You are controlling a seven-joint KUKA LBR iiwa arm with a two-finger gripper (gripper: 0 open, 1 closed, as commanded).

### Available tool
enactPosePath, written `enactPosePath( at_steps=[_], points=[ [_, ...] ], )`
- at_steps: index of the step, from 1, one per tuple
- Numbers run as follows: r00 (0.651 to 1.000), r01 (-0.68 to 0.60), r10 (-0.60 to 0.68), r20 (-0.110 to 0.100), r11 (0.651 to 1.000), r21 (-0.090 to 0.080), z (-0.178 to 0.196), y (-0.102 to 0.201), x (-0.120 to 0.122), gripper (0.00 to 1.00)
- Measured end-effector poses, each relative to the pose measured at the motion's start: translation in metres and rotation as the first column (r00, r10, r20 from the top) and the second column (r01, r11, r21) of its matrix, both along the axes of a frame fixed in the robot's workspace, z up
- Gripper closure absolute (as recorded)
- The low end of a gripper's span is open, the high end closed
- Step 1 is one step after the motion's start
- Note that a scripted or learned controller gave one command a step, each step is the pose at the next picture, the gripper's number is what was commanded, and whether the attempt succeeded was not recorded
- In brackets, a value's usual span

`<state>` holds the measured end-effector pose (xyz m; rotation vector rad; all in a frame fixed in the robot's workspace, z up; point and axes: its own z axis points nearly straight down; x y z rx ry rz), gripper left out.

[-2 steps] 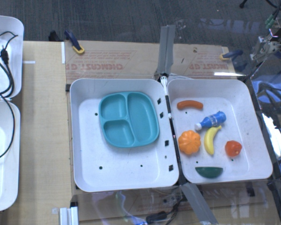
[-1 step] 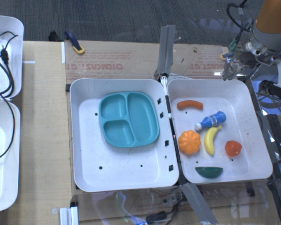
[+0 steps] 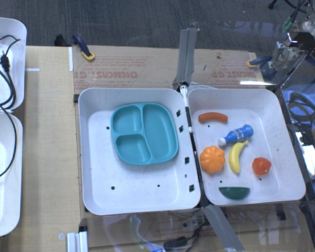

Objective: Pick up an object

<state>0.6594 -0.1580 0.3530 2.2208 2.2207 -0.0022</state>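
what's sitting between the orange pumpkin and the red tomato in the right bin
In the camera view, the yellow banana lies between the pumpkin and the tomato, standing roughly upright in the image.

I see a pale wooden tabletop (image 3: 47, 140) under even light, with brown printed cardboard (image 3: 131, 70) along its far side and dark grey carpet (image 3: 121, 9) beyond. Black cables (image 3: 5, 72) loop at left.

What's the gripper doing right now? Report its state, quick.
Gripper: cannot be told from this camera view. Sausage, bottle, banana, pumpkin, tomato and the green piece all lie loose in the right bin.
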Motion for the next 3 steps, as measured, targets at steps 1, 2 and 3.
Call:
enactPosePath(
  at_steps=[1, 2, 3],
  points=[
    [1.0, -0.003, 0.003, -0.004, 1.0, 0.001, -0.068, 0.048, -0.037, 1.0],
    [1.0, -0.003, 0.003, 0.0, 1.0, 0.0, 0.039, 0.023, 0.0, 1.0],
    [1.0, 0.001, -0.001, -0.003, 1.0, 0.001, -0.073, 0.046, -0.027, 1.0]
  ],
)
